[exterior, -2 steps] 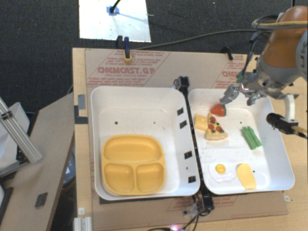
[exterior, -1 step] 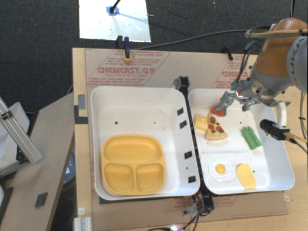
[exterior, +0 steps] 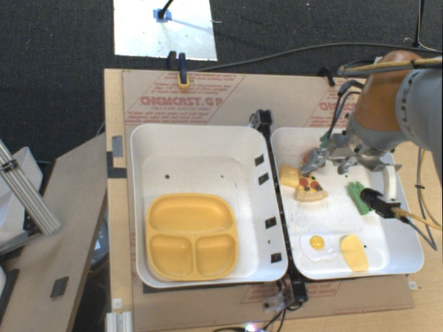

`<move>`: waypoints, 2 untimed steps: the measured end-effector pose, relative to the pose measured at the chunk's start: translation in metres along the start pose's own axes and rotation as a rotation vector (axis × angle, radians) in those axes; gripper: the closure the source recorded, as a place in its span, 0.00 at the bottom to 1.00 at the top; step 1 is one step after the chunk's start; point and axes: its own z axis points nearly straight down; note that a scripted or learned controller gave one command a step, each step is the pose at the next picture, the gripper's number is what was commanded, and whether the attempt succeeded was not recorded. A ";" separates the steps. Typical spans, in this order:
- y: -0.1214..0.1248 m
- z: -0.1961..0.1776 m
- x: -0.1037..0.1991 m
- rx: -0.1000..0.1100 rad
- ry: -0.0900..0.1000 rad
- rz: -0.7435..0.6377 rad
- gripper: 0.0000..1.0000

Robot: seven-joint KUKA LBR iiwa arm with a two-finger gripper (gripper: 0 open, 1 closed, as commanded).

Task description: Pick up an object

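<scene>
Task item: toy pizza slice (exterior: 311,189), taken as the likeliest target; it lies flat on the floor of the right bin (exterior: 339,216), toward that bin's left wall, about midway along it.
Key relation: the slice sits just below and in front of the tool (exterior: 313,162), nearly under its tip, so the coming move looks like a short descent toward the bin's near side.
Long axis: the pale crust edge faces the bin's near side and the point appears to aim toward the far side; the slice is too small to be sure.
Slice, material and shape: flat wedge, tan rim, yellow top with red spots; probably hard moulded plastic, thin and low, leaving little edge to grip.
Tool state: bare metal, angled down toward the right bin's left wall; how far it is open cannot be told, and no item is seen held in it.
Nearest neighbour: yellow cheese wedge (exterior: 288,177), smooth and blocky, touching or just beside the slice on the side of the bin's left wall; a crowding risk.
Other right-bin contents: green ridged piece (exterior: 358,197) toward the right wall; fried egg toy (exterior: 317,245), glossy white with a yellow dome, and a flat yellow oval piece (exterior: 355,253) at the near side.
Beside the right bin: left bin (exterior: 201,158) holding a yellow divided tray (exterior: 193,236).
Support: tabletop (exterior: 208,92), brown printed sheet.
</scene>
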 end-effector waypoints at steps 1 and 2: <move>0.005 0.045 -0.001 -0.020 -0.002 0.003 0.00; 0.006 0.033 -0.001 -0.021 -0.003 0.001 1.00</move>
